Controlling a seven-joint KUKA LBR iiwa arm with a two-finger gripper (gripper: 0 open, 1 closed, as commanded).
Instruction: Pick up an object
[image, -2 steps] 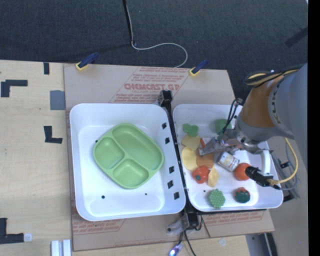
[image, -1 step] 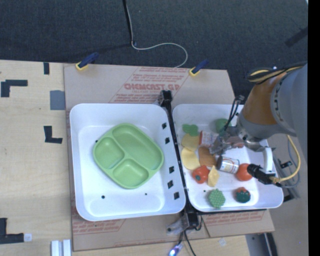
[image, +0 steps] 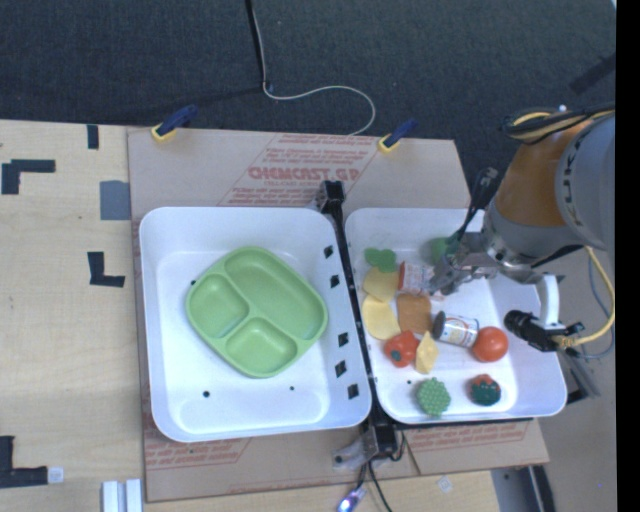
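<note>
Camera view: the gripper (image: 447, 272) hangs low in the right bin (image: 540, 400), whether spread or pressed together cannot be told; toy foods crowd the floor at its seven o'clock. Nearest, the small jar (image: 458, 331) lies on its side — likely light, rigid, prone to roll; grip across its body.

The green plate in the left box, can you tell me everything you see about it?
The green plate is pale green and looks like smooth plastic. It has rounded corners and three sunken sections split by raised ridges. It lies flat, right side up, turned at an angle, in the middle of the left bin. Nothing sits on it, and it touches only the bin's white floor. The gripper is over in the right bin.
</note>
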